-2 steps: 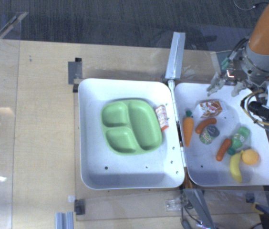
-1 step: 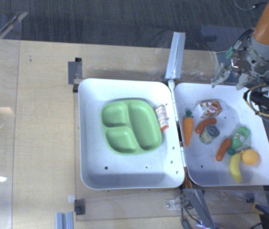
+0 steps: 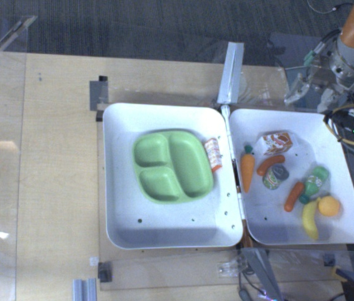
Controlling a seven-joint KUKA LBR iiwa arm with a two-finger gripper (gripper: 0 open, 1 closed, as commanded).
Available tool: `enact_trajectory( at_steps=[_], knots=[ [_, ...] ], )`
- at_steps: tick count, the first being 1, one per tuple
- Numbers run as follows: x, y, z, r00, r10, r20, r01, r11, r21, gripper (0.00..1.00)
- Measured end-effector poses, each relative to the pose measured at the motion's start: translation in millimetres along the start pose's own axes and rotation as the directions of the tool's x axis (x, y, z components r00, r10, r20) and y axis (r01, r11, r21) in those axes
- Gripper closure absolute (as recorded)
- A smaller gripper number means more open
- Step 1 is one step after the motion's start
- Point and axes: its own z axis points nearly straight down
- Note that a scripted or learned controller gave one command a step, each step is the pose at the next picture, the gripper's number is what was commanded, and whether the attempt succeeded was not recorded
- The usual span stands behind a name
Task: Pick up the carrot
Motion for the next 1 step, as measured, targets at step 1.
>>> enact_trajectory(
  at_steps=[1],
  knots=[
    [2.4, 1.9, -9.2, 1.000, -0.010, 0.002, 0.010, 1.000, -0.002, 1.00]
  ],
)
